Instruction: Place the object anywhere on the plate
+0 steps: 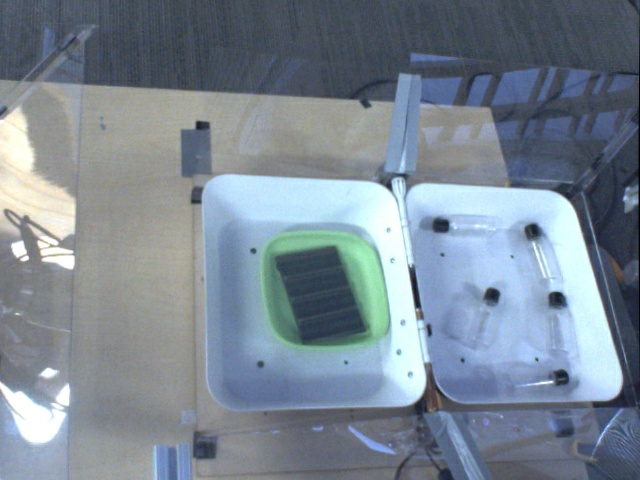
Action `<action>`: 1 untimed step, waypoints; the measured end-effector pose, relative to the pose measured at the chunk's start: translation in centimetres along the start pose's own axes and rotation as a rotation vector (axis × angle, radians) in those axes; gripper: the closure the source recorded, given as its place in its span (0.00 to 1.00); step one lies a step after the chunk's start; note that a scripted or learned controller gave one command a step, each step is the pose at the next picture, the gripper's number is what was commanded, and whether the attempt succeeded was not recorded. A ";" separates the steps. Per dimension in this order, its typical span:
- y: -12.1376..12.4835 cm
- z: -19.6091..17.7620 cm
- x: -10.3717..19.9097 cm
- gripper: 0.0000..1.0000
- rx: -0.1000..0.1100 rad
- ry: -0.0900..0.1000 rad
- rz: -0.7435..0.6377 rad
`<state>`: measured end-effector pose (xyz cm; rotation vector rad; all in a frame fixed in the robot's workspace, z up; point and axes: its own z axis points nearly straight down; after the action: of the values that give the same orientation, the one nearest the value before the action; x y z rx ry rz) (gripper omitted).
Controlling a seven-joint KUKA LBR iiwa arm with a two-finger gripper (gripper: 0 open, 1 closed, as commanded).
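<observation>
A green square plate (pixel 372 268) sits in the left white bin (pixel 225 298). A dark grey ridged rectangular block (pixel 320 294) lies on the plate, tilted a little, covering most of its middle. The right white bin (pixel 590 298) holds several clear vials with black caps, among them one near the back left (pixel 465 225), one at the back right (pixel 540 253) and one in the middle (pixel 484 318).
The two bins stand side by side on a wooden bench (pixel 130 268). A grey metal bar (pixel 404 128) runs back from the seam between the bins. A small grey bracket (pixel 196 150) sits behind the left bin. Clear panels surround the bench.
</observation>
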<state>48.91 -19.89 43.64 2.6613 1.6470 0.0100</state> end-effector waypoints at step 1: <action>0.0 0.0 0.2 0.00 0.001 0.000 0.114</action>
<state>49.02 -19.75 43.64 2.7517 1.4936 0.0108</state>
